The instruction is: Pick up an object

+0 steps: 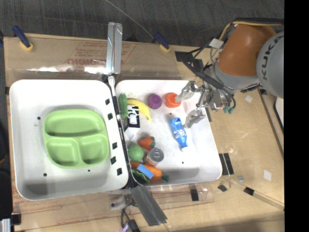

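Observation:
My gripper (189,104) hangs over the right bin's (205,156) upper right part, open, with nothing between its fingers. One finger (186,91) reaches toward an orange round object (171,99); the other finger (194,116) lies just right of a blue packet (178,131). A purple ball (154,100) and a yellow banana (139,107) lie further left. Lower in the bin sit a strawberry-like toy (147,142), a green round fruit (136,153), a grey can (156,155) and a carrot (150,170).
The left bin (24,129) holds a green divided tray (76,137). A black and white card (133,118) leans at the divider between the bins. Blue clamps (21,36) hold the cardboard base at the back.

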{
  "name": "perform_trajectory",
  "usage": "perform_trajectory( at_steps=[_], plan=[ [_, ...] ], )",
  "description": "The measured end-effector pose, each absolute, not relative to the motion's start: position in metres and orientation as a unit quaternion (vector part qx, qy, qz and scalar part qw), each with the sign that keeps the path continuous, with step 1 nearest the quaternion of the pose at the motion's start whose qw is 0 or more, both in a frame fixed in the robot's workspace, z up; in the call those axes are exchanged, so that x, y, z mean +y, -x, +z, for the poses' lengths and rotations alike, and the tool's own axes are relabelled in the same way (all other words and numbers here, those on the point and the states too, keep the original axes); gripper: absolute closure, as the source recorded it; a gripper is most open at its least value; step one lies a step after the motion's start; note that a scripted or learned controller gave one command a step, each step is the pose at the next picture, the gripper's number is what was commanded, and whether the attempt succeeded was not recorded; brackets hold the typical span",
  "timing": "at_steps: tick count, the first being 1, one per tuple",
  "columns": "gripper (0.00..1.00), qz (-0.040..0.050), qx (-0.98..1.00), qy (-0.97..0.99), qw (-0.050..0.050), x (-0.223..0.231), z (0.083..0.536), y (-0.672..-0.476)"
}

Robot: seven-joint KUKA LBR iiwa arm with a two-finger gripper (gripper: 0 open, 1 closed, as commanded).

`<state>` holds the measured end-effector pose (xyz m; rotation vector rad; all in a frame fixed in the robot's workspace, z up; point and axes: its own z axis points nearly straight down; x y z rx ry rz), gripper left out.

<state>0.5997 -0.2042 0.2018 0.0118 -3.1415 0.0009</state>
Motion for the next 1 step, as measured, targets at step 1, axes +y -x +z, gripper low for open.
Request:
perform_trajectory(
  at_steps=[1],
  plan=[
    [0.00,0.0010,-1.000,0.014,-0.002,-0.2087,0.0937,-0.5980]
  ],
)
